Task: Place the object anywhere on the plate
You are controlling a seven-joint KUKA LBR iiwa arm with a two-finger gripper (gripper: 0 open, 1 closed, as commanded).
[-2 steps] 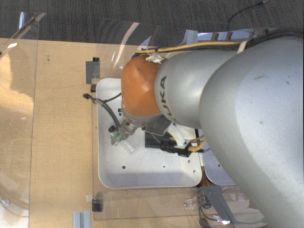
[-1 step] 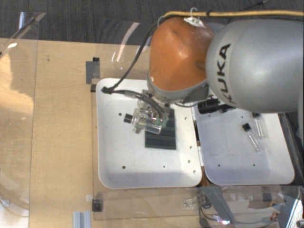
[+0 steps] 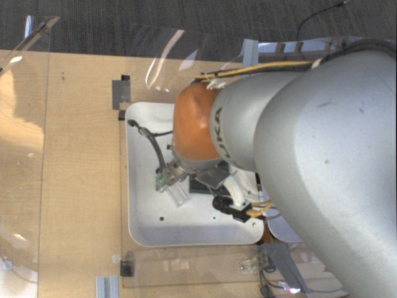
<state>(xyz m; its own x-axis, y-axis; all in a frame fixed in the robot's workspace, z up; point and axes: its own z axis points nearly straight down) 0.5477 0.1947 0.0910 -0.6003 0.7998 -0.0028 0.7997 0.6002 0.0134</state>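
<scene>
Arm (image 3: 298, 123) reaches from 3 o'clock over white bin (image 3: 146, 228); gripper (image 3: 170, 188) near bin ctr, finger state can't tell.

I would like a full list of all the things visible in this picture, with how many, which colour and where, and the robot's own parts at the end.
white bin: one, white, on the bench at the middle of the view, partly under the arm
second bin: one, a small pale part visible, right of the white bin, under the arm
bench: one, light wood, across the left and bottom of the view
clear screen: one, transparent, over the left of the bench
floor: dark grey, along the top
arm: one, grey with an orange band, reaching in from the right over the white bin
gripper: one, low inside the white bin; too blurred to tell what it holds
</scene>
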